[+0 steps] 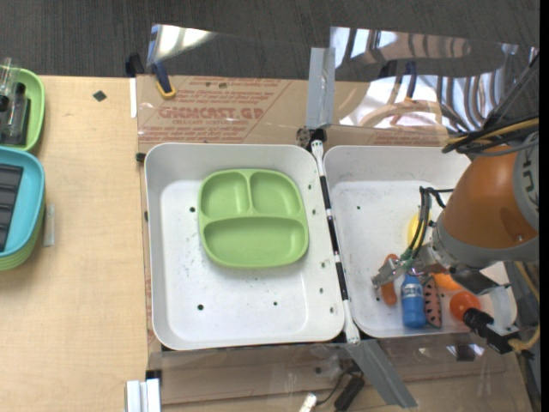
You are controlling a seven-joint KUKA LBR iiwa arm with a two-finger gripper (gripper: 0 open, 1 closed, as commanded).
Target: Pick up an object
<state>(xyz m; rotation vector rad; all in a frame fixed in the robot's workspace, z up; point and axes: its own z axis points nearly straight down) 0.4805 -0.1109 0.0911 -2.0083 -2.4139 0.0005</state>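
The arm (493, 204) comes in from the right and its wide orange band covers much of the right bin (369, 204). The gripper (396, 275) is low in this bin, near the front wall, among a small heap of objects. One metal finger (386, 273) shows, pointing to the left. The other finger is lost between the objects and the wrist, so I cannot tell whether the claw is spread, pressed together or pinching anything.

Just beside the gripper stands or lies a blue bottle (413, 301) with a pale cap; its exact pose is hard to read. A small orange-red piece (389, 292) is touching the visible finger from below. To the right of the bottle is a dark speckled thing with an orange edge (433, 305), partly hidden, and beyond it a round orange object (464, 302) next to a black part of the arm. A yellow object (415, 227) looks out from behind the wrist; most of it is covered.

The left bin (163, 256) holds a green divided plate (253, 218), lying flat with three compartments, well apart from the gripper.

At the left edge of the bench, a green tray (34, 110) and a blue tray (30, 204) are cut off by the picture border.
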